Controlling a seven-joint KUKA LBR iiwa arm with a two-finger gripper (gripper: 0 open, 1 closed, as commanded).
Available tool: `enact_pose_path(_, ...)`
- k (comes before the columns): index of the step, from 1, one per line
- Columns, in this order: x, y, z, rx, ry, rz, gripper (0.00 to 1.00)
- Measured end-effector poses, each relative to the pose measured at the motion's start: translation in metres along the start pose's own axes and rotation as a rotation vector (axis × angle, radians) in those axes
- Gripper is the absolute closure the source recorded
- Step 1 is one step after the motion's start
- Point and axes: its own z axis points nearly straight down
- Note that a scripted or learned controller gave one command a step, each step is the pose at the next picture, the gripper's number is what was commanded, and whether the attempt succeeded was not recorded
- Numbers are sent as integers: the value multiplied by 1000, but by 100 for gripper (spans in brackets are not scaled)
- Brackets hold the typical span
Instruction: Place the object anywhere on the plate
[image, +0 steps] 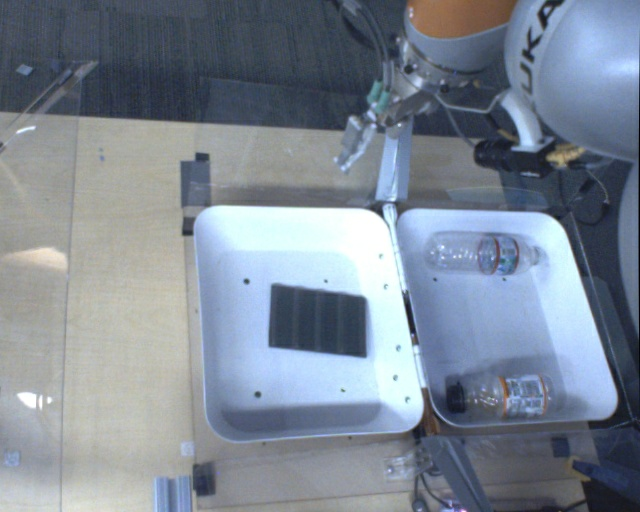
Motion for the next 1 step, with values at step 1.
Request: enact_pose_path(1, 55, 39, -60, 0, 1, -48, 0)
